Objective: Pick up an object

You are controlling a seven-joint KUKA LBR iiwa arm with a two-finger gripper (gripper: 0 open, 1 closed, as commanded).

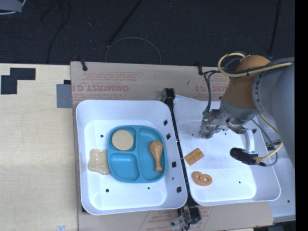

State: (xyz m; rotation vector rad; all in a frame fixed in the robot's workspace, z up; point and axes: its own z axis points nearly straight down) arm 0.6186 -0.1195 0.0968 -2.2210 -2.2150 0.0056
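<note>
We took the blue divided tray (126,170) in the left bin (91,114) as our landmark: it held a round tan cookie (122,139) in its upper-left compartment and a drumstick (157,154) lying lengthwise in its right compartment, while a pale slice of toast (99,161) lay just beside the tray's left edge on the bin floor. To the right of the tray, across the divider, the right bin (269,196) held a tan cracker (194,156) and, a little below it, a pretzel (202,179). The gripper (208,131) hung further right and higher than the tray, above and apart from the cracker, with nothing seen in its grasp; we could not tell its opening
</note>
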